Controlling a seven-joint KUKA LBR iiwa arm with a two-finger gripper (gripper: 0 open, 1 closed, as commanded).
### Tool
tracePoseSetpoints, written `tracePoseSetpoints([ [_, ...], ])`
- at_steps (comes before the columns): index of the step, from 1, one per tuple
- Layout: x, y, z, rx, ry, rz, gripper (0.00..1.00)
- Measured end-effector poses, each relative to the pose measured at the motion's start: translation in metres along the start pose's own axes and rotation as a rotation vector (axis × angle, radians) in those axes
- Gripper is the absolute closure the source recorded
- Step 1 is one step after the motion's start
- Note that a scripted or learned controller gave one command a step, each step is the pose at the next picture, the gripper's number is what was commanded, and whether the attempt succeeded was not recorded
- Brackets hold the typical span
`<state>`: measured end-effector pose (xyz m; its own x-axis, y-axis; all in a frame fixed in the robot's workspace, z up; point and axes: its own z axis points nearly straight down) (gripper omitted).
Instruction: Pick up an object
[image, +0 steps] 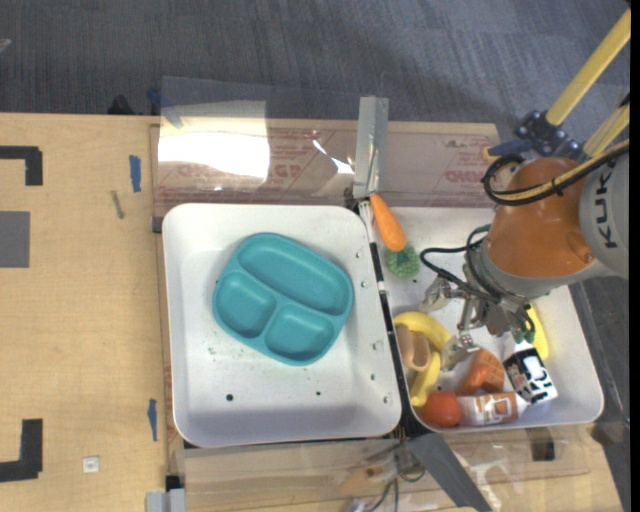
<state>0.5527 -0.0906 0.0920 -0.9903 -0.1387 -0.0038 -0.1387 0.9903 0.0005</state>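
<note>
My gripper (462, 345) hangs over the right bin (585, 375), its metal fingers pointing down among the toy food. Just below and right of the fingertips lies an orange wedge-shaped piece (484, 372). A yellow banana (421, 335) curves to the left of the gripper, with a tan piece (415, 353) tucked inside its bend. A red tomato (441, 409) and an orange-and-white packet (491, 408) lie at the bin's front. A black-and-white box (528, 376) sits to the right. A carrot (388, 227) with a green top (403, 263) lies at the bin's far left.
The left bin (200, 390) holds a teal divided plate (285, 297). A metal divider post (369, 150) stands behind the seam between the bins. Cables loop around the orange wrist band (535, 225). A yellow piece (536, 335) peeks from under the wrist.
</note>
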Motion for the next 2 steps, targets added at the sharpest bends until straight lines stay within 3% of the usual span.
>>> tracePoseSetpoints([
  [1,-0.004,0.000,-0.013,0.003,-0.011,-0.001,1.00],
  [2,-0.042,0.036,-0.137,0.004,-0.017,-0.118,1.00],
])
